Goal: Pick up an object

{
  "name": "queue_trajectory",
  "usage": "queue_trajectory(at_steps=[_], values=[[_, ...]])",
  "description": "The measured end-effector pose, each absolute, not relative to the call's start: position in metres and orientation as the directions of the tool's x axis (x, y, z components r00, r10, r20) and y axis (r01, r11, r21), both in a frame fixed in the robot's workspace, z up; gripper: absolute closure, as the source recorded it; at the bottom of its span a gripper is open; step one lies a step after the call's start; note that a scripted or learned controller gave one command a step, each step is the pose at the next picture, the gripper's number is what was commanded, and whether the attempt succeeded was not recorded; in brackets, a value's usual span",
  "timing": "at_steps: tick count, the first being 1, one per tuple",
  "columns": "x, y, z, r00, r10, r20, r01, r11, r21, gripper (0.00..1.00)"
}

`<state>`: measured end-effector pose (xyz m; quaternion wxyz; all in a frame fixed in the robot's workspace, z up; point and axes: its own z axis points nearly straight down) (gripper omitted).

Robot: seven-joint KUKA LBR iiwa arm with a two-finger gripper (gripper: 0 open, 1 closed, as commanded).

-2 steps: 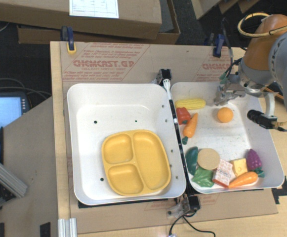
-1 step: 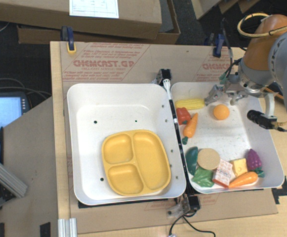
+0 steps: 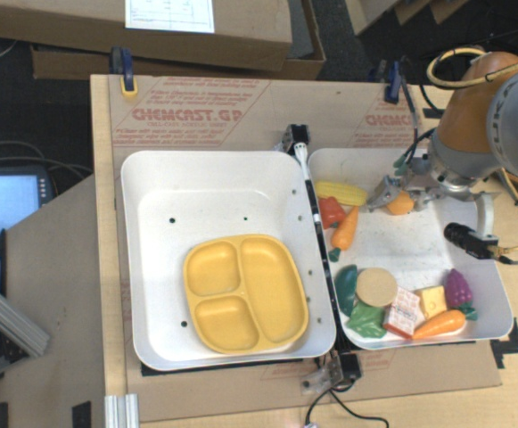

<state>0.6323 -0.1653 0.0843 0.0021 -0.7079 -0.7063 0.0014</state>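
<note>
My gripper (image 3: pixel 401 196) hangs over the back of the right bin (image 3: pixel 486 279), reaching in from the right. Between its grey fingers sits a small round orange object (image 3: pixel 401 206), and the fingers look shut on it. Toy food lies in the same bin: a yellow corn cob (image 3: pixel 341 191), a red pepper (image 3: pixel 331 210) and an orange carrot (image 3: pixel 346 228) along the left wall. At the front lie a tan disc (image 3: pixel 376 286), green pieces (image 3: pixel 364 319), a red and white box (image 3: pixel 404 310), a cheese wedge (image 3: pixel 432 300), purple grapes (image 3: pixel 457 287) and a second carrot (image 3: pixel 437 325).
The left bin (image 3: pixel 152 194) holds a yellow divided plate (image 3: pixel 245 292) towards its front. The grey arm with its orange band (image 3: pixel 472 114) fills the right side above the bench. A black cable fitting (image 3: pixel 468 239) hangs over the right bin's right edge.
</note>
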Motion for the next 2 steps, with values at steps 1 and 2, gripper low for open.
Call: queue_trajectory(at_steps=[1, 2], values=[[0.635, -0.166, 0.095, 0.001, 1.000, 0.000, 1.000, -0.001, 0.001, 1.00], [0.626, -0.069, 0.192, -0.011, 1.000, 0.003, 1.000, 0.011, 0.011, 1.00]])
